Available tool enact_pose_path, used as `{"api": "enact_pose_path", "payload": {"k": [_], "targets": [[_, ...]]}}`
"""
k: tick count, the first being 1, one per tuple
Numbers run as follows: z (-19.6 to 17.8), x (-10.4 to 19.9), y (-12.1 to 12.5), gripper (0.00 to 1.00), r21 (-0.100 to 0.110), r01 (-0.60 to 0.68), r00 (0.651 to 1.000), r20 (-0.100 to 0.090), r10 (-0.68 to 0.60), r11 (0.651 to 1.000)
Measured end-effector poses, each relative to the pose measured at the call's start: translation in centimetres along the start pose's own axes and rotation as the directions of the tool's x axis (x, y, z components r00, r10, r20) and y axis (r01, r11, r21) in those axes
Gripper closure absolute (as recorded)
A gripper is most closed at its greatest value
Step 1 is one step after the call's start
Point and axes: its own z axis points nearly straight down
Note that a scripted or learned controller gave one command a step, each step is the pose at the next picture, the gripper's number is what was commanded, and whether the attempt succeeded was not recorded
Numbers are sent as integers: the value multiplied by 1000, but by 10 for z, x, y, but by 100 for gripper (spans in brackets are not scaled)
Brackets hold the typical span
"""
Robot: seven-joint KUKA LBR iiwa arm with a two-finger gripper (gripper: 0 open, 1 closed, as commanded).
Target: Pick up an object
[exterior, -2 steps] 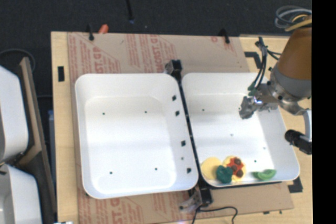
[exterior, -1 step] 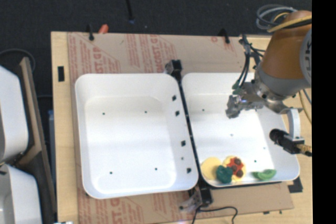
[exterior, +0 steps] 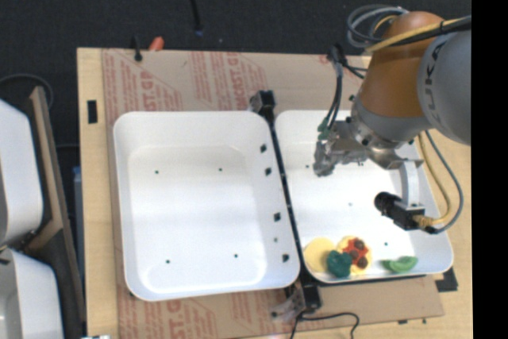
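My gripper [exterior: 323, 159] hangs over the upper left part of the right bin [exterior: 333, 206], pointing down from the grey and orange arm. Nothing shows between or under its tips. Along that bin's near edge lie several small objects: a pale yellow round piece [exterior: 319, 252], a teal lump [exterior: 340, 264], a yellow toy with red and dark marks [exterior: 355, 249] and a green flat piece [exterior: 399, 263]. They sit well below and to the right of the gripper, apart from it.
The left bin [exterior: 198, 202] stands beside the right one, with a black divider rail [exterior: 278, 186] between them. A black fitting with a yellow cable [exterior: 401, 210] hangs from the arm over the right bin. The cardboard-covered bench [exterior: 198, 83] surrounds both.
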Motion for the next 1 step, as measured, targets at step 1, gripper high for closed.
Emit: {"api": "enact_pose_path", "payload": {"k": [1], "targets": [[7, 56, -6, 100, 0, 0, 1000, 0, 0, 1000]]}}
